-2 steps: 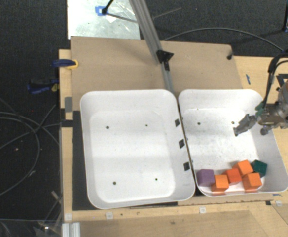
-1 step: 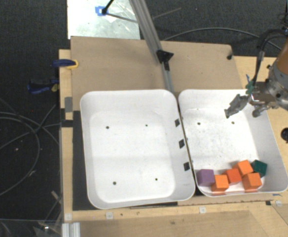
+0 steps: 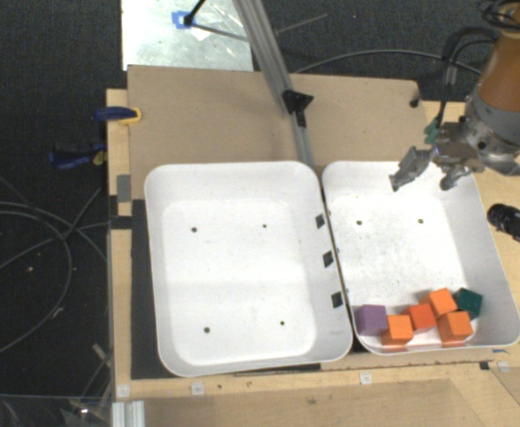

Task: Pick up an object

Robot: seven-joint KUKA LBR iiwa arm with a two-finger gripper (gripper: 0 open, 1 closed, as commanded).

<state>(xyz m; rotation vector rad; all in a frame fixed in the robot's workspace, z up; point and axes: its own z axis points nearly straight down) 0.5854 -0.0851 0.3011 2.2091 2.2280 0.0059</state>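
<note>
Several small blocks lie clustered at the near edge of the right bin (image 3: 394, 238): a purple block (image 3: 371, 318), several orange blocks (image 3: 422, 316) and a dark green block (image 3: 469, 302). My gripper (image 3: 430, 173) hangs over the far part of the right bin, well away from the blocks. Its two fingers are spread apart with nothing between them, so it is open.
The left bin (image 3: 238, 265) sits beside the right one on the brown bench. A slanted metal pole (image 3: 273, 56) with a black clamp crosses the far side of the bench. A blue and yellow clamp (image 3: 117, 114) grips the bench's far left corner.
</note>
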